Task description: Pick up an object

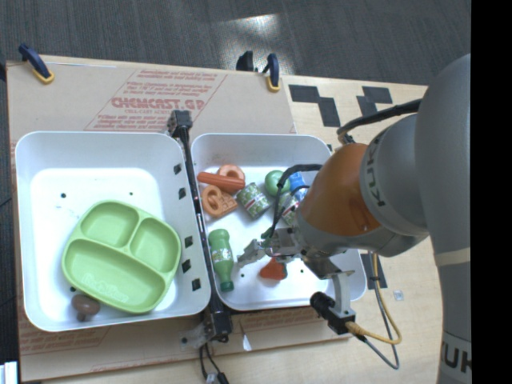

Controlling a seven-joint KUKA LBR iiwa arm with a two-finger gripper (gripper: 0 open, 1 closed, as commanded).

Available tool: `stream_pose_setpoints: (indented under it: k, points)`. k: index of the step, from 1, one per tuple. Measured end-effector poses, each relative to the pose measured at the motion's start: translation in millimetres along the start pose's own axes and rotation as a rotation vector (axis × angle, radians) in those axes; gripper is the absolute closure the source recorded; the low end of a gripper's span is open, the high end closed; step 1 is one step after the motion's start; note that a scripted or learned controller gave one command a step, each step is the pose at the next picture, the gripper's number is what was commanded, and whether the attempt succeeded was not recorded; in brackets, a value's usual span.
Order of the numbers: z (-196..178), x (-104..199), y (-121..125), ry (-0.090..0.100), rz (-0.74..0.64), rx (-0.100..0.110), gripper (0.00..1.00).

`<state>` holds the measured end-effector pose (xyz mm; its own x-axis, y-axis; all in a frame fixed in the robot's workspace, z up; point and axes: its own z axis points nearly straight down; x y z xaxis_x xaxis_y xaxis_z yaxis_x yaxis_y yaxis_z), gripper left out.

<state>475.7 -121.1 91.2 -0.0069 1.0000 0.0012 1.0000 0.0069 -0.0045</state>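
My gripper [268,256] hangs low in the right bin [264,144], near its front middle. A small red object [274,271] lies on the bin floor directly under it, partly covered by the gripper. Just to the left, a green bottle [221,256] lies along the bin's left wall. Behind it lie an orange pretzel [216,202], an orange sausage-like piece [222,179], a green can [254,200], a green ball [274,182] and a blue item [298,185], half hidden by the arm's orange band [340,198].
The left bin [48,146] holds a green divided plate [120,254] and a small brown object [84,305] at its front left corner. The arm's grey body covers the right bin's right side. A black divider [190,198] runs between the bins.
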Motion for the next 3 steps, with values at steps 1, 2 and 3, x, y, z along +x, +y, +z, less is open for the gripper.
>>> stream_pose_setpoints:
  k: [1,2,3]
  points:
    - [-10.5,-0.4,1.3,-0.002,-0.007,-0.002,1.00]
    - [-170.5,-47.4,8.0,-0.004,0.002,-0.008,1.00]
    - [-117.2,-90.3,38.3,-0.001,0.002,-0.002,1.00]
